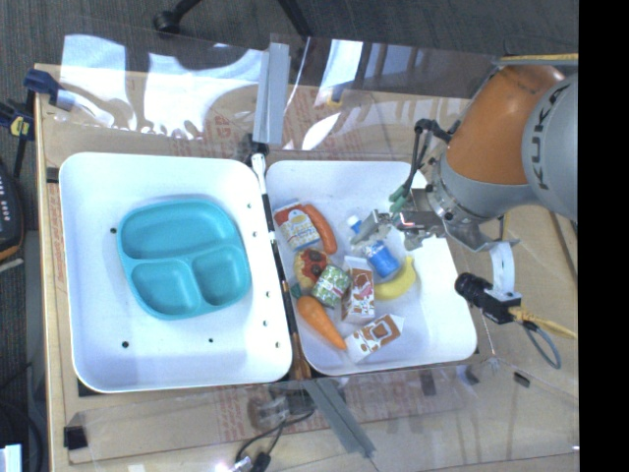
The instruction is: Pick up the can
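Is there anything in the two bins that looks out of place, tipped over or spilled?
Nothing looks spilled. The right bin holds a jumbled pile: carrot, banana and small cartons lying tilted, some overlapping. The teal tray sits slightly askew in the left bin.

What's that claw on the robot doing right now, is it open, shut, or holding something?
Gripper: it hangs low in the right bin, just above the blue can; open, shut or holding cannot be told from this view.
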Controlling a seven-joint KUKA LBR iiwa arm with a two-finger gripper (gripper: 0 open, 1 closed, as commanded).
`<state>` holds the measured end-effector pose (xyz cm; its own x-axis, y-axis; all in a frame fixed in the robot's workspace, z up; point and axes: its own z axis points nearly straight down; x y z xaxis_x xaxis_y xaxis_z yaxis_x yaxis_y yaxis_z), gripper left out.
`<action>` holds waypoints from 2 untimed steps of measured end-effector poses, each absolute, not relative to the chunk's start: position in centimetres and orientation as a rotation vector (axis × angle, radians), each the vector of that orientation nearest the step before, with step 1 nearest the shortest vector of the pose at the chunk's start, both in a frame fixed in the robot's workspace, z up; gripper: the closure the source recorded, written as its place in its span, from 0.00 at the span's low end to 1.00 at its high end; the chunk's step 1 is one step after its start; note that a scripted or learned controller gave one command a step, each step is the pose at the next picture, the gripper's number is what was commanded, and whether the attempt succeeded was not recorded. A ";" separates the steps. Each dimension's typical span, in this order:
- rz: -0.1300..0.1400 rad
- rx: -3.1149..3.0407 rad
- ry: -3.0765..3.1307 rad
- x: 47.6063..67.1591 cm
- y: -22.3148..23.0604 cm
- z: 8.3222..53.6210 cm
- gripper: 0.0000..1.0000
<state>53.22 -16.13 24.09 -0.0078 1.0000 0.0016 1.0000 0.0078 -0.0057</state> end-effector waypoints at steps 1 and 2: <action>0.003 -1.954 -2.453 49.8 -16.2 14.7 0.00; 0.001 -2.294 -2.144 50.8 -17.5 9.2 0.00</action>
